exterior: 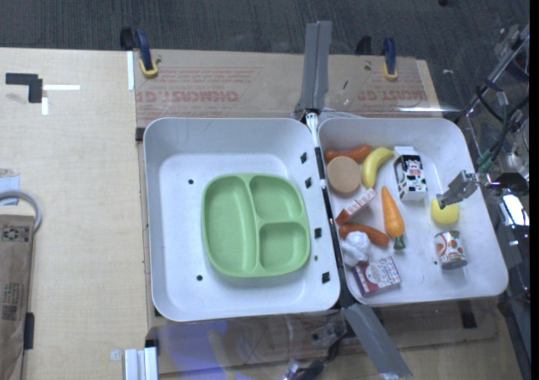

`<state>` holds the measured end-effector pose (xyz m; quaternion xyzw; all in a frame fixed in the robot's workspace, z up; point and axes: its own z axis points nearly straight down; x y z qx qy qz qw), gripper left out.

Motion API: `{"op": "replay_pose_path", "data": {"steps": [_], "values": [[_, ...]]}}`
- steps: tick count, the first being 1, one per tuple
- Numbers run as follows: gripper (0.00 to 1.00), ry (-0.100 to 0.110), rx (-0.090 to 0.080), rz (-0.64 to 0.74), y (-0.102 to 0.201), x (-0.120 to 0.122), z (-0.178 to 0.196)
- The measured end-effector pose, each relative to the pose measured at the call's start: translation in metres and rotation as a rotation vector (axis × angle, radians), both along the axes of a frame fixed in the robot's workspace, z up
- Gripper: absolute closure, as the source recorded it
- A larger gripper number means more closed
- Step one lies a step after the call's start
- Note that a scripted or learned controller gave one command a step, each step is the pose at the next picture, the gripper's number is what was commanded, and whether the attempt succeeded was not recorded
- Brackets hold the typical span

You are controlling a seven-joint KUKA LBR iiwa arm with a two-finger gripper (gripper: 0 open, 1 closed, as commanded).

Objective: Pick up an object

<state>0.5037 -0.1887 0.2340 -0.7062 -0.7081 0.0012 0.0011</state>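
Milk-box packet (381, 273): lowest in the right bin, flat by the front wall; I judge it too thin for a clean pinch.
Small can (450, 249): lower right of the bin, lying tilted; being round, it could roll off if I nudge it.
White crumpled piece (357, 244): just beside a red-orange stick (368, 233); a descent here risks catching two things at once.
Carrot (392, 212): middle of the bin, long axis running top to bottom, tapered, so it may squirt out of a squeeze.
Lemon (445, 212): right side of the bin, the nearest candidate for the pick; the gripper (459, 189) sits right at its upper edge, touching or nearly so.
Jaws: I cannot tell whether they are wide or narrow; nothing shows between them, so I count nothing as held.
Main risk: the tip is off the lemon's centre, so closing here may push it toward the bin's right wall (487, 201).
Cow-print carton (411, 176): upright, near the lemon; a sideways correction could topple it.
Banana (376, 165) and round bun (344, 174): upper middle, crowded together.
Green tray (256, 225): in the left bin, well apart, no hazard.
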Motion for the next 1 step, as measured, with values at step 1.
{"op": "replay_pose_path", "data": {"steps": [1], "values": [[0.0, -0.002, -0.002, -0.101, 0.0305, -0.0249, 0.0848]]}}
